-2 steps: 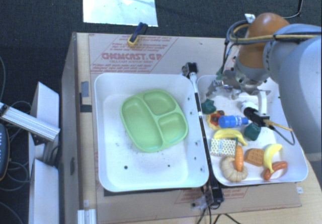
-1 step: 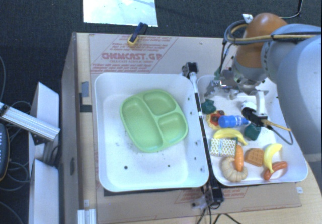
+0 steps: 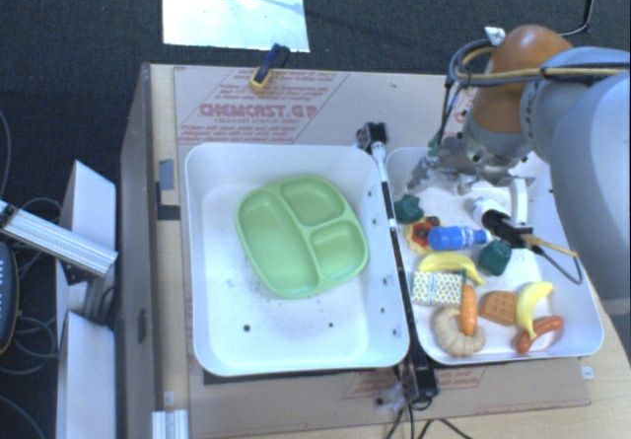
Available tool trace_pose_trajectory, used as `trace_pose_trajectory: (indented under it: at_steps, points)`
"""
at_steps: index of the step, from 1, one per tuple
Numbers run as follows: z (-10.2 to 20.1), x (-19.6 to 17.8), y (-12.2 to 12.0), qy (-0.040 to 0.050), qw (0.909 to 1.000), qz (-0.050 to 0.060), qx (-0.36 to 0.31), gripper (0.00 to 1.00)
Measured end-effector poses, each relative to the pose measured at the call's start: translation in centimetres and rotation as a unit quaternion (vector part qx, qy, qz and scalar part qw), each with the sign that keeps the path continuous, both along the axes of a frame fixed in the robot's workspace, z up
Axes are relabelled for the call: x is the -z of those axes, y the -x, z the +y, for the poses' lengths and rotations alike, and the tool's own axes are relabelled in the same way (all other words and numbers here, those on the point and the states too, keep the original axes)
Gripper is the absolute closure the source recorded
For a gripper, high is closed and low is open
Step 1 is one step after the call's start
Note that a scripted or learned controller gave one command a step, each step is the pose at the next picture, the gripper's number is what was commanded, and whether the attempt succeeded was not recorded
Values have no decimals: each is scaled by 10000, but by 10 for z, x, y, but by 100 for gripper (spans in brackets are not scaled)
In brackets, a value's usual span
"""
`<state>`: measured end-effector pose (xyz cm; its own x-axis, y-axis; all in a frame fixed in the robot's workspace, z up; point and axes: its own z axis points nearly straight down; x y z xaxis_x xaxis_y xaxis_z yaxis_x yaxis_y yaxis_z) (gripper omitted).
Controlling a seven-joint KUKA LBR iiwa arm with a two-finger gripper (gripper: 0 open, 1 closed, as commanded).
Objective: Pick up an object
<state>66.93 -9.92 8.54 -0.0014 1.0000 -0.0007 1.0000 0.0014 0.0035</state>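
Observation:
My gripper (image 3: pixel 461 177) hangs over the far end of the right bin (image 3: pixel 588 325), below the orange wrist band. It stands above bare bin floor, with nothing seen held in it. Just in front of it lie a dark green toy (image 3: pixel 407 207), a red-orange toy (image 3: pixel 424 233) and a blue bottle (image 3: pixel 455 236). Further forward are a yellow banana (image 3: pixel 452 262), a teal block (image 3: pixel 495 256), a checkered packet (image 3: pixel 437 287), a carrot (image 3: pixel 468 309), a waffle (image 3: pixel 499 307), a second banana (image 3: pixel 533 303), a sausage (image 3: pixel 543 331) and a tan pastry (image 3: pixel 455 334).
The left bin (image 3: pixel 212 230) holds a green divided plate (image 3: pixel 301 235). A dark rail (image 3: pixel 389 220) runs between the two bins. A yellow-and-black tool (image 3: pixel 267 68) lies on the cardboard behind the bins.

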Motion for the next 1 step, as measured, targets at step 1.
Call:
trace_pose_trajectory:
  at_steps: [1]
  points:
    - [1,0,0,0,10000,3,-7,0]
